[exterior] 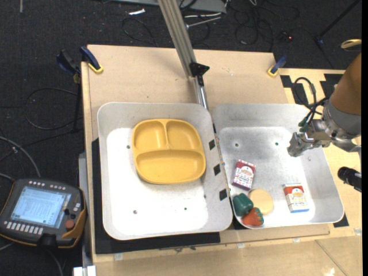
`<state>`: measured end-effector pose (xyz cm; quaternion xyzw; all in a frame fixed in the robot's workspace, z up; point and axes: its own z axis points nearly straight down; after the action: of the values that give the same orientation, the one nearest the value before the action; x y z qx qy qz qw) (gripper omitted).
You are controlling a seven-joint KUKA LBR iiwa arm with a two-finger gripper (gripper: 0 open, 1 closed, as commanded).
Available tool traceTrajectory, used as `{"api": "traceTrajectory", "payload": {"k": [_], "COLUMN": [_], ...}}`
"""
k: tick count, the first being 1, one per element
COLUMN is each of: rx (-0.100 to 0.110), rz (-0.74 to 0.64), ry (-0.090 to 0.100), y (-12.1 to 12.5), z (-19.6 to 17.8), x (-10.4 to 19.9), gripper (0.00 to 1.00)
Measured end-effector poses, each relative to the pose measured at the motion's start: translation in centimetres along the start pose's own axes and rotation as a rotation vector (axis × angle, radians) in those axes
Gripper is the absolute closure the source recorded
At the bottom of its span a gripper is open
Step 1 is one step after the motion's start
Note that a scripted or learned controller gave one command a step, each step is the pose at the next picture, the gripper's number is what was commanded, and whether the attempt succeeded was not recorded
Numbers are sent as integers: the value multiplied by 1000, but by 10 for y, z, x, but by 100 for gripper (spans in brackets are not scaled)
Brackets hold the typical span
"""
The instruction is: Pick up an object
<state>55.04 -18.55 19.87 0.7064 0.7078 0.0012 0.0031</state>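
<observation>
Claw [295, 145] hovers at three o'clock over the right bin [270, 137]; grip state cannot be told. Red carton [243, 175] lies near.

The tan worktop [149, 76] carries two shallow white bins side by side, their inner edges touching. The left bin [115, 211] sits nearer the worktop's left edge; the right bin [259, 137] reaches toward the right edge. A yellow-tipped clamp [92, 59] grips the worktop's far left corner, and another clamp [277, 65] grips the far right corner.
</observation>
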Motion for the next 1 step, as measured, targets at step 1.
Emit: {"api": "traceTrajectory", "payload": {"k": [1], "rx": [-1], "rz": [-1], "ry": [-1], "y": [4], "z": [-62], "x": [-7], "gripper": [100]}}
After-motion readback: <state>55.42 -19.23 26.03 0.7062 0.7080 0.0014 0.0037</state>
